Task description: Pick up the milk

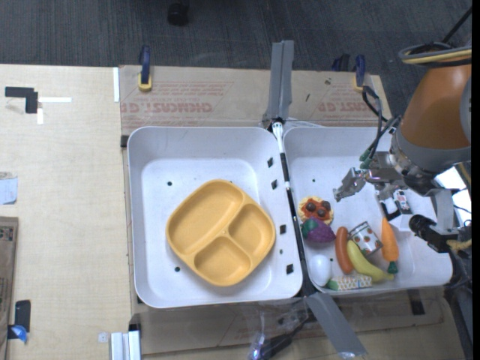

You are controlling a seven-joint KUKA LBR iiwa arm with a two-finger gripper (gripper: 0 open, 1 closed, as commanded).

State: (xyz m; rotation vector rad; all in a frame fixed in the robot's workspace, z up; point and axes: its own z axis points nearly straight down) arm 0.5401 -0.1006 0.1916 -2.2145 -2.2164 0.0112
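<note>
Gripper (358, 182) hovered open, holding nothing, above the right bin (330, 145). Milk carton (365, 238) sat wedged between hot dog (343, 249), banana (364, 262) and carrot (388, 240); crowding risked snagging a neighbour.

Arm (439, 122): grey shell, broad orange band above the wrist, yellowish ring edge on top. Black cables (377, 130) loop down the wrist side. Claw (352, 184): bare grey metal, small black fittings, white labelled block beside it.

Grey arm (435, 118) reaches in from the right, wrist angled down-left
</note>
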